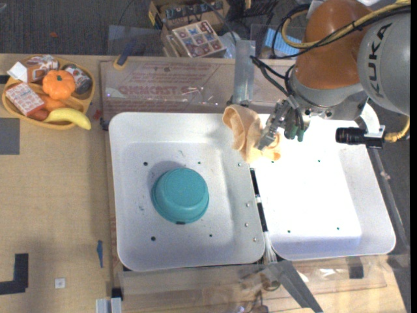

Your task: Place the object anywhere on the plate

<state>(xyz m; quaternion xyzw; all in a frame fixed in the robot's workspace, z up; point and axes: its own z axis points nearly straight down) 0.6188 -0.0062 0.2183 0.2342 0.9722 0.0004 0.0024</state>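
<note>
Bench (52, 207): tan wooden surface, carrying both bins.

Arm (365, 51): grey casing with an orange band, enters above the right bin's far edge.

Left bin (130, 135): shallow white tray, rounded corners, floor scuffed with dark specks. Wide bare floor on all sides of the plate.

Right bin (326, 207): shallow white tray touching the left bin along a dark seam. Smooth floor bare from centre to near edge.

Plate (181, 195): teal, round, domed, apparently plastic, at the centre of the left bin.

Object (246, 130): soft, pale tan, crumpled cloth-like item, draped over the left bin's far right corner at the seam, well apart from the plate.

Gripper (268, 139): angled down, fingertips at the object's right edge, touching it. Finger spacing and any grasp cannot be told.

Basket (49, 93): yellow, beyond the left bin's far left corner, holding toy pumpkin, banana and small boxes.
</note>
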